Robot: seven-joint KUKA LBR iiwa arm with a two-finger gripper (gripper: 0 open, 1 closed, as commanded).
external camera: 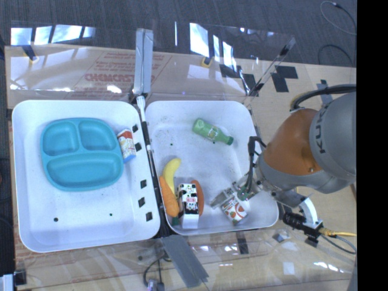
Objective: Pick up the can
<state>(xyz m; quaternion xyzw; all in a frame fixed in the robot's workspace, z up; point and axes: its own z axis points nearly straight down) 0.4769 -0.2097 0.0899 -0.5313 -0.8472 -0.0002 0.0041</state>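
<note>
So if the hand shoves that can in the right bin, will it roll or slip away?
Probably. The can lies tilted on its side near the right bin's front corner, so its round body could roll on the smooth white floor. The bin wall close by should stop it soon. The hand sits right at it, so a glancing touch might just spin it.

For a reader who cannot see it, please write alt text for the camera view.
A grey and orange robot arm reaches from the right into the right white bin, its gripper low at a small can near the front right corner. That bin also holds a green bottle, banana and carrot; the left bin holds a blue divided plate.
</note>
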